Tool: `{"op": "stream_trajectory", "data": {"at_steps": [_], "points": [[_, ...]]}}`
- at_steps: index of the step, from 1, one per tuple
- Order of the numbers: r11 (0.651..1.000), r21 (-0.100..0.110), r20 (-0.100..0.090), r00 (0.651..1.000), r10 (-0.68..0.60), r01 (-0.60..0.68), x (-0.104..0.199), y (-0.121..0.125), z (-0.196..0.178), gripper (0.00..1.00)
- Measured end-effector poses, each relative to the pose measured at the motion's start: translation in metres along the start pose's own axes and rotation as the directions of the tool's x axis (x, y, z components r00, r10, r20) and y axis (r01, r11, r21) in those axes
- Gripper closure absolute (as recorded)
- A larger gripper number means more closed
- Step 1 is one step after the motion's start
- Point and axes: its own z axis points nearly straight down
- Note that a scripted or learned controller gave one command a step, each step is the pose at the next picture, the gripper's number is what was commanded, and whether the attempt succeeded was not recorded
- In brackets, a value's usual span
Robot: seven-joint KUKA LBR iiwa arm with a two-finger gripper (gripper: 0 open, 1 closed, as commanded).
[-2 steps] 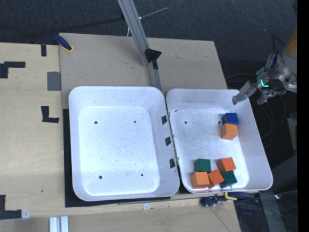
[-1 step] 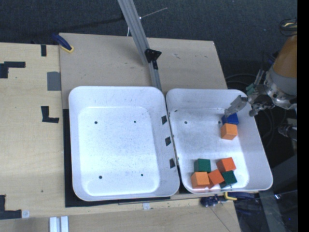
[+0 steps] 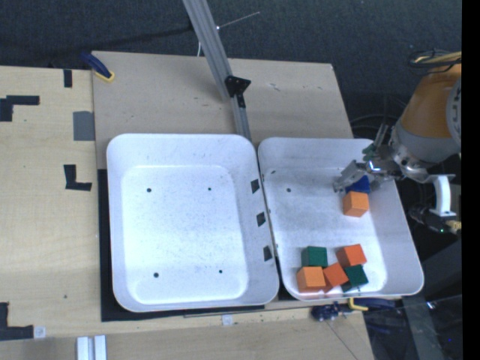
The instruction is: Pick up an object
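Note:
My gripper (image 3: pixel 354 178) hangs over the upper right part of the right bin (image 3: pixel 300 160), reaching in from the right. A blue block (image 3: pixel 361 185) shows just under it, partly hidden by the gripper, and whether it is held I cannot tell. An orange block (image 3: pixel 356 203) lies directly in front of the blue one, touching or nearly touching it. At the bin's near end sits a cluster: a green block (image 3: pixel 315 256), an orange block (image 3: pixel 351 255), another orange block (image 3: pixel 310 278), a red-orange block (image 3: pixel 335 275) and a dark green block (image 3: pixel 356 276).
The left bin (image 3: pixel 120 201) stands beside the right one, their rims meeting at mid-frame. A slanted grey metal pole (image 3: pixel 214 43) crosses the bench behind the bins. A blue and yellow clamp (image 3: pixel 98 66) sits at the bench's far left corner.

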Motion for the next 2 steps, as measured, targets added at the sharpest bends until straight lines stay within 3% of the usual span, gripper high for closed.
{"op": "stream_trajectory", "data": {"at_steps": [1,2], "points": [[1.0,-0.016,0.01,1.0,0.002,-0.002,-0.006,-0.005,0.042,0.0],[1.0,-0.017,0.008,1.0,0.0,0.0,-0.005,-0.004,0.03,1.0]]}}
